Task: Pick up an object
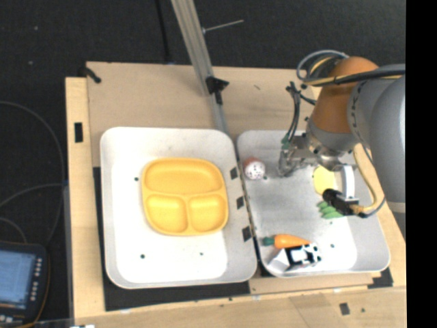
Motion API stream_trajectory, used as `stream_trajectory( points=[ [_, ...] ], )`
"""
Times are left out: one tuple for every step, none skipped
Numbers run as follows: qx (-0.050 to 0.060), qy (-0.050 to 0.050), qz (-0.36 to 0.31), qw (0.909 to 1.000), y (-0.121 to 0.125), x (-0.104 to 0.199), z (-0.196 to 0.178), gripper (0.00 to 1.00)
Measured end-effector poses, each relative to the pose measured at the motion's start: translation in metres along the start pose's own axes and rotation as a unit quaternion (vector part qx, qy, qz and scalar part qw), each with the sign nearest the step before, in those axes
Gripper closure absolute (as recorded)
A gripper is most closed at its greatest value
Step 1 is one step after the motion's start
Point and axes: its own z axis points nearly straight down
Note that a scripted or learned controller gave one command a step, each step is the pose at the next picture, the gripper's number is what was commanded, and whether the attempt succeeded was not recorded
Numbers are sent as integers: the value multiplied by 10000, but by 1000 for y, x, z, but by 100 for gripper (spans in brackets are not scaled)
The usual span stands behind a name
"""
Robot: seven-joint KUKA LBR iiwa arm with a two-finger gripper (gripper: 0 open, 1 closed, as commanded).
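The arm (355,108) comes in from the right of the frame and bends down over the upper part of the right bin (293,203). Its gripper (290,161) is near the upper middle of this bin; whether it is released or clenched I cannot tell. A small ball (255,170) lies just beside it on the left, apart from it. A carrot (288,240) lies at the lower part of the bin, above a black and white object (300,256). A yellow and a green thing sit at the right, partly hidden. In the left bin (123,183) rests a yellow divided plate (184,195).
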Motion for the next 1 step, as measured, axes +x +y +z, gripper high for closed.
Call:
stream_trajectory(
  points=[
    [6, 68, -37, 10000, -1, 8, -51, 100]
  ],
)
